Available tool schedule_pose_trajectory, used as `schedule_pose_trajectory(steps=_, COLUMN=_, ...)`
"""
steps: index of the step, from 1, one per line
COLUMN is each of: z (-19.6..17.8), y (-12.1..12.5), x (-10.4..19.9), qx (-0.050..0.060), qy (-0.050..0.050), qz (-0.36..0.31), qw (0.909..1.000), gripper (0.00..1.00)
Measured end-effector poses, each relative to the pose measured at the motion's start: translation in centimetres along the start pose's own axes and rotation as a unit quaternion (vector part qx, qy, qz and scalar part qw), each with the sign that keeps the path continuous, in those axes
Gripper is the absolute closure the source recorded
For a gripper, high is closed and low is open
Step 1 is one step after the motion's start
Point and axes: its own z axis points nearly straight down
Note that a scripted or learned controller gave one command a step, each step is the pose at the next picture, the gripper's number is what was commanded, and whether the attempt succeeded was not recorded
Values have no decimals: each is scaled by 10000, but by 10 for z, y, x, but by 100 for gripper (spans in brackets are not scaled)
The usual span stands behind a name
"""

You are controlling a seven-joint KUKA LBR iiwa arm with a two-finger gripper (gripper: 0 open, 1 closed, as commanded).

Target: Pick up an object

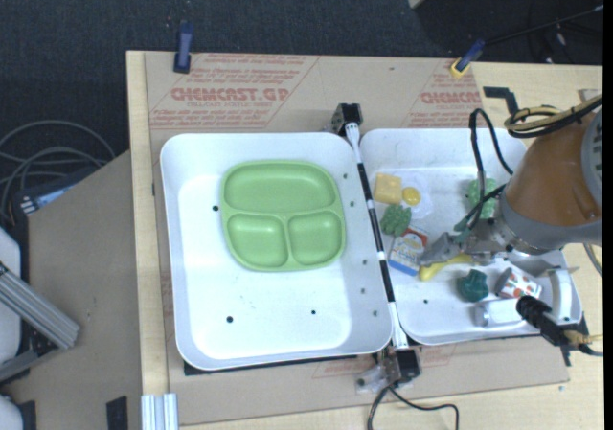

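Lower right of frame, gripper sat low in the right bin among clutter, over a yellow object, presumably for a grasp; grip state undeterminable, nothing visibly held.

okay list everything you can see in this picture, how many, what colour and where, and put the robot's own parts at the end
Shallow white bins: two, white, side by side on the bench.
Green three-compartment plastic plate: one, light green, in the left bin.
Yellow toy piece: one, yellow, right bin, upper left.
Green toy piece: one, green, just below the yellow one.
Dark teal small object: one, teal, right bin, lower middle.
Blue clamps: two, blue, bench's far edge.
Robot arm: one, orange and grey, over the right bin.
Gripper: one, grey, low among the right bin's items.
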Motion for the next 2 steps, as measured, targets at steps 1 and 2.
schedule_pose_trajectory(steps=1, z=-8, y=-1, x=0, qx=10, qy=-4, qz=5, qw=10000, gripper=100)
schedule_pose_trajectory(steps=2, z=-8, y=-1, x=0, qx=12, qy=-4, qz=5, qw=10000, gripper=0)
